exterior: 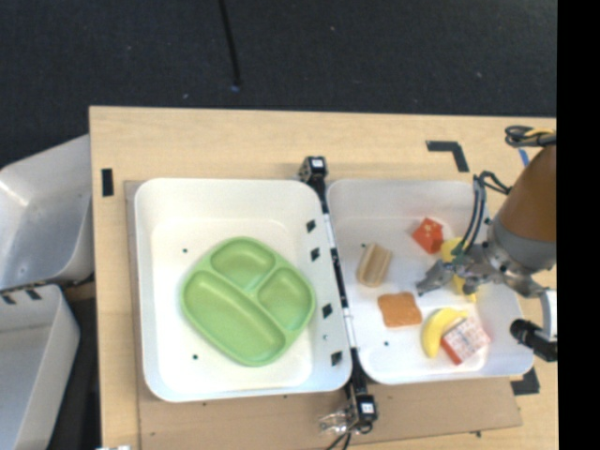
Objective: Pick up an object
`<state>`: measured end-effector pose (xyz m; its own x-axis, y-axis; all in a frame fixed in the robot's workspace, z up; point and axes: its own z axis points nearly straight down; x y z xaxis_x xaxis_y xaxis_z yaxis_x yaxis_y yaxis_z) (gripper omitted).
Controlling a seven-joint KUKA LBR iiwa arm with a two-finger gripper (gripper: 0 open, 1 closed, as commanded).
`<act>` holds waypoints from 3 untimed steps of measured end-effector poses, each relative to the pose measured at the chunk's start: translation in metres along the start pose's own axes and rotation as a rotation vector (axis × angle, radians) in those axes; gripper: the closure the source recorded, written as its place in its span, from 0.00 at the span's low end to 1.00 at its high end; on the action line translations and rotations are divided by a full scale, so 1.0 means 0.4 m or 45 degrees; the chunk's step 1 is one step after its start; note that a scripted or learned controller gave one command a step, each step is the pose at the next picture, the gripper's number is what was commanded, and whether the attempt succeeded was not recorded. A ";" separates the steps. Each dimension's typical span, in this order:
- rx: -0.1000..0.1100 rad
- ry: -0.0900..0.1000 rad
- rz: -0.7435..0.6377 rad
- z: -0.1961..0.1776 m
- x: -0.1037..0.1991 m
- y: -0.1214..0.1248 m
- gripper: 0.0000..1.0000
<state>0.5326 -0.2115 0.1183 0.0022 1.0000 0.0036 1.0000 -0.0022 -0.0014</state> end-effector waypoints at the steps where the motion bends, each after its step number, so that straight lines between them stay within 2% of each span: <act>1: -0.002 0.007 -0.001 0.040 0.010 0.006 0.00; 2: -0.008 -0.002 0.004 0.014 0.003 0.006 1.00; 3: -0.011 -0.009 0.008 -0.129 -0.024 0.000 1.00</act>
<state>0.5328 -0.2214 0.1700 0.0083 1.0000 -0.0035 0.9999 -0.0083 0.0070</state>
